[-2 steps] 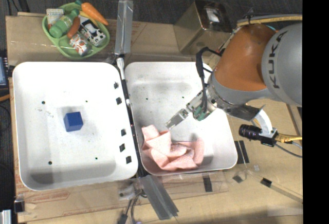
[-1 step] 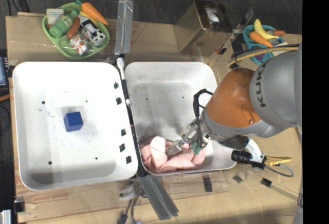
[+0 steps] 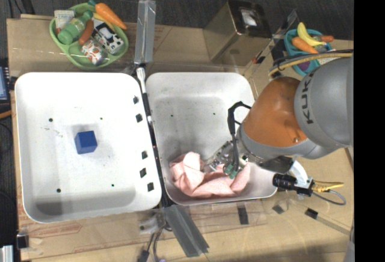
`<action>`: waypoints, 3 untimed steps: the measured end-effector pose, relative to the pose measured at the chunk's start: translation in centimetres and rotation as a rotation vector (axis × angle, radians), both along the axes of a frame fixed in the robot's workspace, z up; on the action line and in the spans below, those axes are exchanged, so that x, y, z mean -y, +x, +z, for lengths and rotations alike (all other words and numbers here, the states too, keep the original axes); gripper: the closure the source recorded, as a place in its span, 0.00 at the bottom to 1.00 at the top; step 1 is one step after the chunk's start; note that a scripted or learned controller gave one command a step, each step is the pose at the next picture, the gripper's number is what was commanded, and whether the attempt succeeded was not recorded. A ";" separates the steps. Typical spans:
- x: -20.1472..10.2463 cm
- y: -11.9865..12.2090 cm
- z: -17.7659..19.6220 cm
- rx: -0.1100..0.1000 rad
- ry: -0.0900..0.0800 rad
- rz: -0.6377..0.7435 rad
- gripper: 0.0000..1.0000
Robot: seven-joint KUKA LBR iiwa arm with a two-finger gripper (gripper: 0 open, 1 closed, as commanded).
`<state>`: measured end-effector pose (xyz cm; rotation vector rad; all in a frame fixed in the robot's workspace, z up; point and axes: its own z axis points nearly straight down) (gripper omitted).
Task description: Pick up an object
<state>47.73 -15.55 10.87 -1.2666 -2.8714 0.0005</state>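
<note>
Left bin [image 3: 36, 134]: one blue cube [image 3: 86, 142], left of centre, sitting flat, well apart from everything else. Green bowl [image 3: 63, 50] on the bench above that bin, holds toy food: carrot [image 3: 109, 14], green bottle-like piece, a black-and-white carton, small items too small to tell.

Right bin [image 3: 198, 92]: pink cloth [image 3: 204, 178] crumpled against the near wall, spread across the lower middle. Gripper [image 3: 224, 163] is down right on top of the cloth, around its middle-right, touching or just above it. Cannot tell how far the gripper is parted, or whether any cloth is in it: metal parts and a green bit there are too cluttered to read.

Arm [image 3: 301, 116] comes in from the right, orange band over the bin's right edge. White lettering "KU" readable on the grey link, the rest is cut off.

Tan box [image 3: 231, 29] above the right bin; a teal bowl [image 3: 293, 44] with yellow and orange toys sits at far right.
</note>
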 end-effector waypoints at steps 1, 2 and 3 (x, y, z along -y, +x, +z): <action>0.0 0.0 0.0 0.000 0.000 0.000 0.00; -5.1 0.7 -1.6 0.007 -0.005 -0.166 0.00; -5.1 0.8 -0.8 0.006 -0.003 -0.162 1.00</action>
